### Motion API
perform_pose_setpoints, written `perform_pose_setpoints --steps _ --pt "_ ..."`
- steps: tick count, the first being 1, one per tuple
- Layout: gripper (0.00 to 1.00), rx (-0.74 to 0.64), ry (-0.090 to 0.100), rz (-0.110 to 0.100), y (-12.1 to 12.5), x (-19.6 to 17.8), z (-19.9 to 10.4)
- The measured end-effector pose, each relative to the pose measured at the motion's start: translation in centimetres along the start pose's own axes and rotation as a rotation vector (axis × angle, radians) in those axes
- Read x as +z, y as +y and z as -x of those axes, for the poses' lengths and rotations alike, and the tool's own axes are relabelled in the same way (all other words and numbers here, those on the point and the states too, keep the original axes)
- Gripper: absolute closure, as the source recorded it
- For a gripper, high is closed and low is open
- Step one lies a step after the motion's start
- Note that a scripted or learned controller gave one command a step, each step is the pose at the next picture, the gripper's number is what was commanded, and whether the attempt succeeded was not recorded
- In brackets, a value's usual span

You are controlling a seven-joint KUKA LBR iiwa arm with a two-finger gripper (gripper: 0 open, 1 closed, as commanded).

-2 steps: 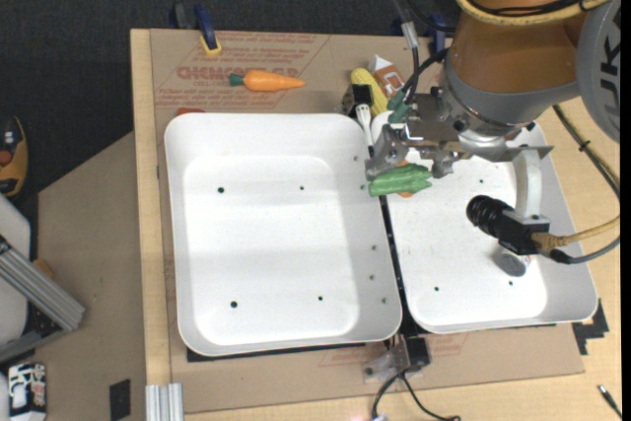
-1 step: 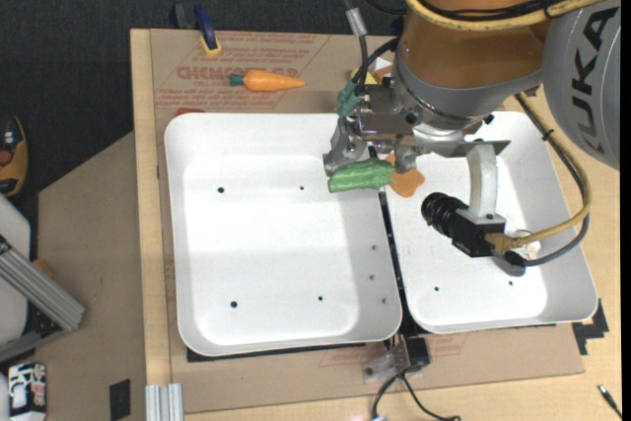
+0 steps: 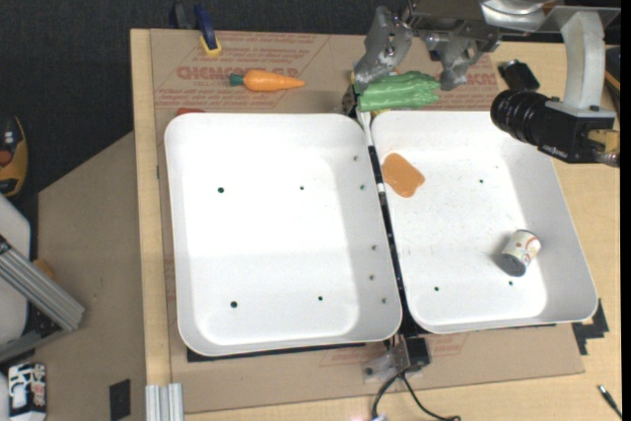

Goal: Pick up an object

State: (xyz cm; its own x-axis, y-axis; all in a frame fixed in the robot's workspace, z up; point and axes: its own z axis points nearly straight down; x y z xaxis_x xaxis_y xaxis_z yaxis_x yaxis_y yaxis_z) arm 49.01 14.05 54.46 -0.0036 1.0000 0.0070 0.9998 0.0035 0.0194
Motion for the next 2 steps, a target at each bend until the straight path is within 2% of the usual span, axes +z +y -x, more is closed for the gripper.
perform_pose_setpoints --steps 1,2 --pt "0.0 0.003 -0.007 -0.02 0.0 1.0 0.1" --pt "0.0 -0.005 -0.011 -0.033 0.5 12.6 -8.8"
